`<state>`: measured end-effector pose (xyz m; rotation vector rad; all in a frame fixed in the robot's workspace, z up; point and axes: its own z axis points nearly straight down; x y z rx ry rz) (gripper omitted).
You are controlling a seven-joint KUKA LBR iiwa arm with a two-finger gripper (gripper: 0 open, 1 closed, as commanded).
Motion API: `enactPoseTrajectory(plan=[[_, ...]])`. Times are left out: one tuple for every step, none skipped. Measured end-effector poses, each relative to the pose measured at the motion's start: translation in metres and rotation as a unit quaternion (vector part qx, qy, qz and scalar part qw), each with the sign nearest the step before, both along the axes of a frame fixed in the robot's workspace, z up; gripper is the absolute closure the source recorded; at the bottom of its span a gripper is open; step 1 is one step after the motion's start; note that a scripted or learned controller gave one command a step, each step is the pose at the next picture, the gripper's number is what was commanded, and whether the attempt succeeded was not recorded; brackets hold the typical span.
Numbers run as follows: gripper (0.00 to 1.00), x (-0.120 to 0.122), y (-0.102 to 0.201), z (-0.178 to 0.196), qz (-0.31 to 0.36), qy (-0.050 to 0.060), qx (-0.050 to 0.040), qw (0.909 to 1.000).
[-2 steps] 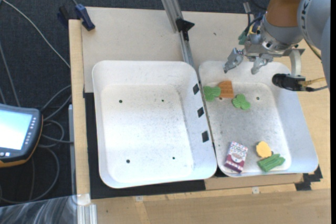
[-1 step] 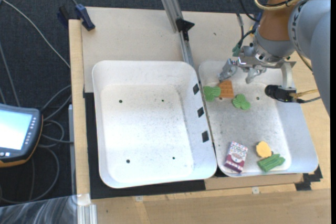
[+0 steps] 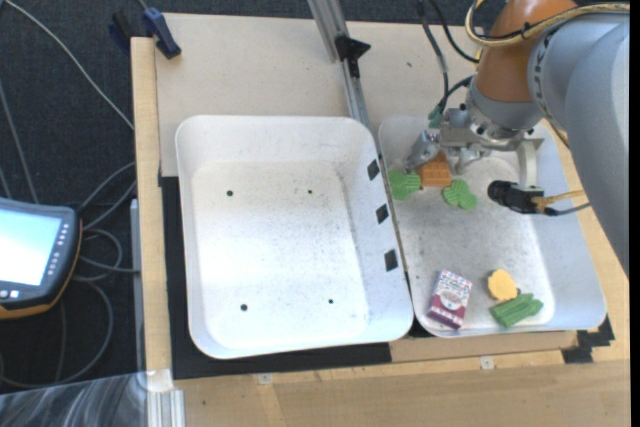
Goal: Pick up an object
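Observation:
My gripper (image 3: 437,155) is low over the far left part of the right bin (image 3: 560,310), under the grey wrist and orange band. Directly below it lies a small brown block (image 3: 436,176). A green piece (image 3: 404,184) rests to the block's left against the bin wall, and another green piece (image 3: 461,196) lies to its right. The gripper looks to be touching or just above the brown block. Along the near edge of the same bin lie a pink-and-white packet (image 3: 451,298), a yellow object (image 3: 502,284) and a green object (image 3: 516,309).
The left bin (image 3: 200,145) sits beside the right one, with a shared wall between them. A slanted metal rail (image 3: 325,5) runs from the top down to the bins' far junction. A black cable end (image 3: 515,196) hangs by the arm.

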<state>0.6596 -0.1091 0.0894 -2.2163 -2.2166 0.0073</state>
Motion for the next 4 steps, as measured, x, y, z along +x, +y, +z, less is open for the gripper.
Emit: enactPoseTrajectory(plan=[[1.00, 0.003, 0.000, 0.016, 0.000, -0.005, -0.0001, 1.0000], [1.00, 0.001, 0.005, 0.080, 0.001, -0.008, -0.0012, 1.0000], [1.00, 0.002, 0.005, 0.119, 0.001, -0.008, -0.0013, 1.0000], [1.00, -0.021, 0.058, 0.133, 0.003, -0.003, 0.0011, 1.0000]])
